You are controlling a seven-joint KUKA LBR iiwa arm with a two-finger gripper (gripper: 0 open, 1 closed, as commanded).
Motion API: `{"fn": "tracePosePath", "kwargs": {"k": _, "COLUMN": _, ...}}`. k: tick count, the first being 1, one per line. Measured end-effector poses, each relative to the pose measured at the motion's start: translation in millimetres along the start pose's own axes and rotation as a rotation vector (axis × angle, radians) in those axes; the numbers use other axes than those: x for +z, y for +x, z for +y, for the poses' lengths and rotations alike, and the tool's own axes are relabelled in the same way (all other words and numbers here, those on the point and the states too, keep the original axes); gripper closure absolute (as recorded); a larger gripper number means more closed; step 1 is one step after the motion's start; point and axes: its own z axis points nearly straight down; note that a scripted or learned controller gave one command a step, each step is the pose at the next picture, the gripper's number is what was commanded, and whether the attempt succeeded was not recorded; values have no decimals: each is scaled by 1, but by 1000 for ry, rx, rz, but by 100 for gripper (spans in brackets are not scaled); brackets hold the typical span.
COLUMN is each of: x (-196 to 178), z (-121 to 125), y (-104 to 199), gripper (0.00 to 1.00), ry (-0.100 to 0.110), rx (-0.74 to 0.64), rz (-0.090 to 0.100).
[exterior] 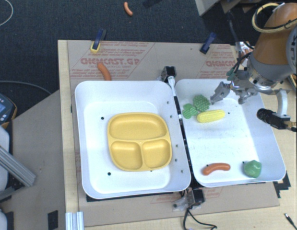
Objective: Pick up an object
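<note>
You had the end effector poised over the far part of the right bin, its two fingers spread apart with nothing between them and touching nothing. The nearest candidates lay just to its left and slightly nearer the camera: the corn cob, with a green leafy piece and a second green piece beside it. To do this step well, you would have centred over the corn, turned the fingers across its short axis, and descended straight so neither finger clipped the greens. The sausage and green pepper sat well apart, toward the bin's near edge.
</note>
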Motion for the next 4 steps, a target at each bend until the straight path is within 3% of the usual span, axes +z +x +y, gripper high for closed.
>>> {"fn": "tracePosePath", "kwargs": {"k": 1, "x": -9, "z": 3, "y": 0, "gripper": 0, "ry": -16, "rx": -3, "rz": -2}}
{"fn": "tracePosePath", "kwargs": {"k": 3, "x": 89, "z": -2, "y": -5, "gripper": 0, "ry": -10, "rx": -1, "rz": -1}}
{"fn": "tracePosePath", "kwargs": {"k": 4, "x": 104, "z": -1, "y": -5, "gripper": 0, "ry": -13, "rx": -3, "rz": -2}}
